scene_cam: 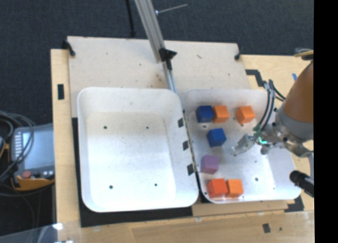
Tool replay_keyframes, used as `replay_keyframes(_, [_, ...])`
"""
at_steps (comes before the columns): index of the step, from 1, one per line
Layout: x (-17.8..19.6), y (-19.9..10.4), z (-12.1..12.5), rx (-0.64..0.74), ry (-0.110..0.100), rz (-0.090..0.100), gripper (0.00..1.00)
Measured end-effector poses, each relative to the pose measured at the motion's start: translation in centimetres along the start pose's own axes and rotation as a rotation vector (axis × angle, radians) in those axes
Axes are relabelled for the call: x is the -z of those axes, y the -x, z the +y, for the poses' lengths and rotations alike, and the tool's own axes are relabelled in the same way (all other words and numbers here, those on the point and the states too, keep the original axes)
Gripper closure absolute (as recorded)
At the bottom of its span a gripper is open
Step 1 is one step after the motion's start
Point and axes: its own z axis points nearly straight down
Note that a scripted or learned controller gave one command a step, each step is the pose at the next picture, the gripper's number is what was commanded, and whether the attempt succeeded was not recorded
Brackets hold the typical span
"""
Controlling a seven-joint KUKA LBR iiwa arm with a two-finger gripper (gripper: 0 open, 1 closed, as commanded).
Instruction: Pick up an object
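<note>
My end effector [242, 147] hovered at the blue cube's [216, 137] four o'clock; finger spread, I couldn't tell. I needed it centred first.

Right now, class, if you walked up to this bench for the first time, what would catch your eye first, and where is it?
The coloured blocks scattered in the right bin stand out: a blue block beside an orange block at the far end, and a purple block nearer the front. Next comes the gripper, poised over the same bin's middle, just right of another blue block.
</note>
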Motion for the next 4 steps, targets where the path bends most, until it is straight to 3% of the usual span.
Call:
replay_keyframes(2, [-10.3,0.2,-1.1,-0.002,-0.001,-0.002,0.0])
replay_keyframes(3, [-9.0,0.2,-0.9,-0.01,0.006,-0.002,1.0])
replay_keyframes(4, [-3.1,-0.1,0.1,0.004,0.006,-0.002,1.0])
